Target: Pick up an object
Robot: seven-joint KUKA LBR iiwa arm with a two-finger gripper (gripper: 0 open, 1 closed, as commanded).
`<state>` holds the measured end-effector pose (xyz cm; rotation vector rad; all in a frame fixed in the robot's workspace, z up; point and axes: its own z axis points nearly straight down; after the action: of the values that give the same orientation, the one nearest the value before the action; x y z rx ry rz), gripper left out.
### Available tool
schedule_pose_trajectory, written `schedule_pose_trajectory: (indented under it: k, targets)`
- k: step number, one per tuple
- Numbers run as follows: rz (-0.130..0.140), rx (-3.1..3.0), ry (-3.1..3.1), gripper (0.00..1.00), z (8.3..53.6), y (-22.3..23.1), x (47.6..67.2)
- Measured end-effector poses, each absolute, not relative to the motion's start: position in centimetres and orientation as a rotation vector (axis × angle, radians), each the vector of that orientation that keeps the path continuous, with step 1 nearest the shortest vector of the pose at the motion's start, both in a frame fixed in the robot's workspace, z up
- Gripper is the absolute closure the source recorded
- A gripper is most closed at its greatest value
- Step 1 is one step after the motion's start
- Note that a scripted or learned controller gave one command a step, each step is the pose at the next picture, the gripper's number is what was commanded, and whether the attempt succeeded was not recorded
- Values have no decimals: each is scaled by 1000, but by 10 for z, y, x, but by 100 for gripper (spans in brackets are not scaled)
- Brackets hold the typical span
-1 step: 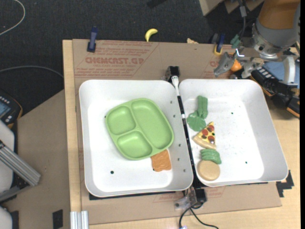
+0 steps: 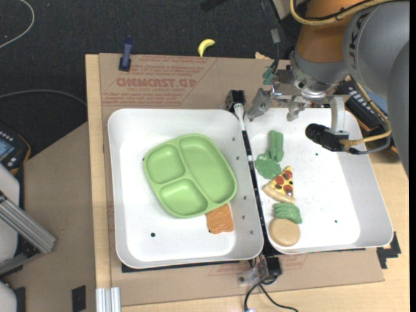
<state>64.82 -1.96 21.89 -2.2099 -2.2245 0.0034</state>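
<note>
Approach step: tool (image 2: pixel 276 108) is hovering, fingers spread, holding nothing, at right white bin's (image 2: pixel 364 194) far edge; next it needs lowering onto green toy vegetable (image 2: pixel 275 145).

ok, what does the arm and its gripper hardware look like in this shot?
Grey rounded arm with a broad orange band above the wrist. Yellow cable loops over the band; dark cabling trails by the wrist. The gripper is bare grey metal with thin fingers, and a black cylindrical part hangs beside it.

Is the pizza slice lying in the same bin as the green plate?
No, the pizza slice lies in the right bin; the green plate is in the left.
</note>
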Motion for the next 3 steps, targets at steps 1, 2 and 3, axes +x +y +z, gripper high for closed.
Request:
schedule_pose_trajectory:
  k: [1,2,3]
  targets:
    - [8,-2227,-2212,0,121,-121,665]
    - [-2,-2211,-2227,0,189,-25,618]
    - [-7,-2217,-2228,0,271,15,563]
